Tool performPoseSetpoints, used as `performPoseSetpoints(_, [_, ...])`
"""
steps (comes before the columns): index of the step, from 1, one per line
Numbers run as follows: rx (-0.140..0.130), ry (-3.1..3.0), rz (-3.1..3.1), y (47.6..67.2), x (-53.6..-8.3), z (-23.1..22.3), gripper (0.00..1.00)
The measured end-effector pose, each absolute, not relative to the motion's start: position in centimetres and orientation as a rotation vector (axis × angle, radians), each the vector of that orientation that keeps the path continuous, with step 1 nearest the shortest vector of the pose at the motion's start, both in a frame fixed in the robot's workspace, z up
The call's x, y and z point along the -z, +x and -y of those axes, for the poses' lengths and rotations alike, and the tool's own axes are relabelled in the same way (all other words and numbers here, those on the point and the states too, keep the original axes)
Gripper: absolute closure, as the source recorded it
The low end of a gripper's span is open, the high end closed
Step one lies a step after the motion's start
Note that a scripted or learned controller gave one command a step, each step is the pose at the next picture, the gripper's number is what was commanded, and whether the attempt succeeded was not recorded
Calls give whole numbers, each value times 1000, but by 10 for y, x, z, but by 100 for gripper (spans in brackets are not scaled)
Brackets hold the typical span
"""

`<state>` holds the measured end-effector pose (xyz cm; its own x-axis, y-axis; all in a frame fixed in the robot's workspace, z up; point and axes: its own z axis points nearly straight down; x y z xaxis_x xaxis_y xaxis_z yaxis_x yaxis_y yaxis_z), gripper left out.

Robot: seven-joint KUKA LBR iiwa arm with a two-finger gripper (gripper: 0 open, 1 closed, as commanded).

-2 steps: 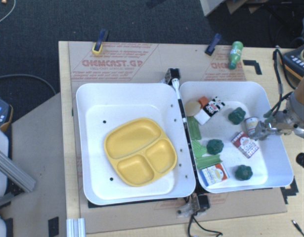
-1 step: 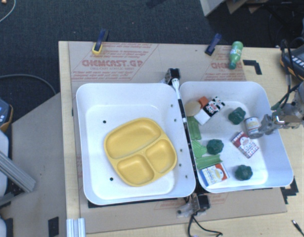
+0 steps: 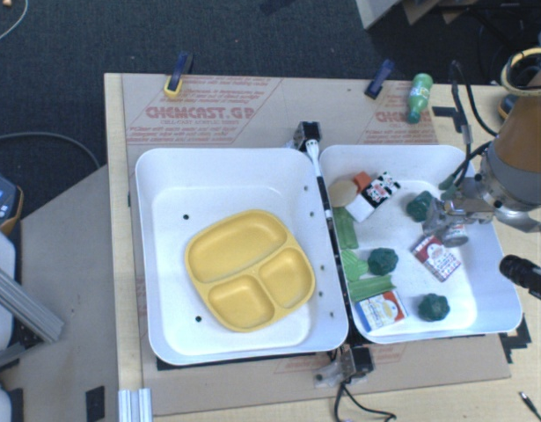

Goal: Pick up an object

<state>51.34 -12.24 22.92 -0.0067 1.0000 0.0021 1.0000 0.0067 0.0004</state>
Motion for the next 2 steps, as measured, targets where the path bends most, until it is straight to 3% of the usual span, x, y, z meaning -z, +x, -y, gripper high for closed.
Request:
performPoseSetpoints(1, [1,-2211,2227,514,-230,59,100])
performPoseSetpoints(2, [4,-2217,2228,528,-232,23,100])
